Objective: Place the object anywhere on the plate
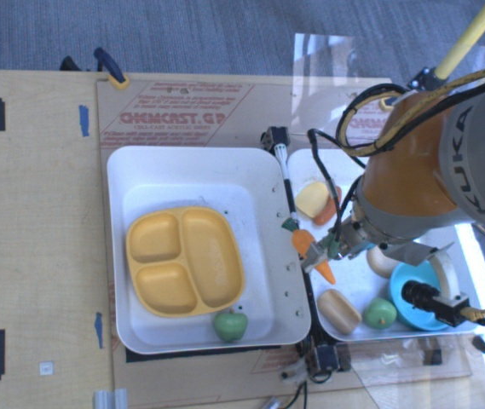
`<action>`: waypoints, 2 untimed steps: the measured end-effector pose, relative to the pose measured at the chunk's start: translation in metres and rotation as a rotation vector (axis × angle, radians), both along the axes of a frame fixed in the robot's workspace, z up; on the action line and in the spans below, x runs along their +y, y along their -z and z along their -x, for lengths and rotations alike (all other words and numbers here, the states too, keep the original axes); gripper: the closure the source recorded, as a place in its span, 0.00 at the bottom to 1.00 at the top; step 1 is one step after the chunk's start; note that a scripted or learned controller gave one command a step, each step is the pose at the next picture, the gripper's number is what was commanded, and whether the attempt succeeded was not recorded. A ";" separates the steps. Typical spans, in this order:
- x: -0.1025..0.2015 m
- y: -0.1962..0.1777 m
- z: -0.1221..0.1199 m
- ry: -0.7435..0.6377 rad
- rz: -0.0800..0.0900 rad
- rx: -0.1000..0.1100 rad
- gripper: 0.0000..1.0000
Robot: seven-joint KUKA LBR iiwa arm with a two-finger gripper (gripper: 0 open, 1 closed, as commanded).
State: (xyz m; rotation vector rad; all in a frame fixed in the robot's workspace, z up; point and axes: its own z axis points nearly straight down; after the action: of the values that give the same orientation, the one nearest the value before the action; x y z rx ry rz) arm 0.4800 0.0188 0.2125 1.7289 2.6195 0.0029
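One carrot (314, 255) near my pincer (331, 250) at right bin's (355, 334) left wall; cannot tell pincer's state. Plate (184, 259) waits in left bin (191, 167).

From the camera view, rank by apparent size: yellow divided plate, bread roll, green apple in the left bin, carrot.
1. yellow divided plate, by far the largest.
2. bread roll.
3. green apple.
Carrot: unranked, since the pincer hides part of it.
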 end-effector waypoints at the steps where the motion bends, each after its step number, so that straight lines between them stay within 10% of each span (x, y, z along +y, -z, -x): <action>1: -0.001 0.000 0.000 0.002 0.001 0.002 0.00; 2: 0.052 -0.143 -0.010 -0.471 0.002 -0.006 0.00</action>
State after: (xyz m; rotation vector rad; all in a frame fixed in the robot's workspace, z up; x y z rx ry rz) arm 0.4898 0.0713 0.3555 1.0679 2.9454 0.0072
